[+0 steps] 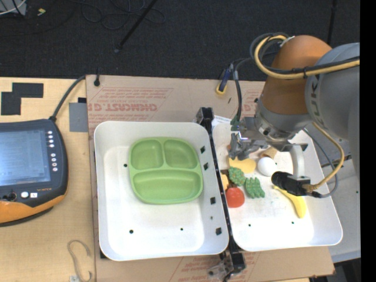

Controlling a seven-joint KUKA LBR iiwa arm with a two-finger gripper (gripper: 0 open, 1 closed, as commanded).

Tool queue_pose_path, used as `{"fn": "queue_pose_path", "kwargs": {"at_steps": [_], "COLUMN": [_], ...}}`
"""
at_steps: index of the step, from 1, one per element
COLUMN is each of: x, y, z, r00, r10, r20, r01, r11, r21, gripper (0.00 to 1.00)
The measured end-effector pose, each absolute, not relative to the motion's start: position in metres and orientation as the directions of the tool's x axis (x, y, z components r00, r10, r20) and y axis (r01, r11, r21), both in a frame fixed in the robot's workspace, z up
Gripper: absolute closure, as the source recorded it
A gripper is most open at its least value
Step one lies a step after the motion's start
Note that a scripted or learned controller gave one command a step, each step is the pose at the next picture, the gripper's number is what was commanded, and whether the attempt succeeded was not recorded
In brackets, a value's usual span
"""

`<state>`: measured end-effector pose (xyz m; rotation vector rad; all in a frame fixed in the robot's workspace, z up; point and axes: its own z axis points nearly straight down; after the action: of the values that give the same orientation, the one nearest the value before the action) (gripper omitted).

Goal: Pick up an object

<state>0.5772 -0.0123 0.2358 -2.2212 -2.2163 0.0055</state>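
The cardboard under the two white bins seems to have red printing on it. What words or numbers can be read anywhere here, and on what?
Red print on the cardboard sheet: upside down and too blurred to read with confidence.
More red print on the cardboard's bottom edge: unreadable.
Tablet screen: contents too small to read.

Divided plate (165,170) in left bin (111,216); egg (266,167), banana (295,202), tomato (235,197) in right bin (317,231).

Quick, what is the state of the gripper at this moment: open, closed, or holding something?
Gripper: cannot be told; it hangs low over the right bin, above the toy food, with nothing seen held.
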Motion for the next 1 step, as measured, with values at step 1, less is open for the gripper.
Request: {"fn": "queue_pose_path", "kwargs": {"at_steps": [1], "x": [0.5905], "y": [-0.0136], "z": [0.2286], "r00": [-0.003], "r10": [1.0], "r20": [-0.001], "r01": [1.0], "r11": [0.003], "r21": [-0.003], "gripper": [1.0]}}
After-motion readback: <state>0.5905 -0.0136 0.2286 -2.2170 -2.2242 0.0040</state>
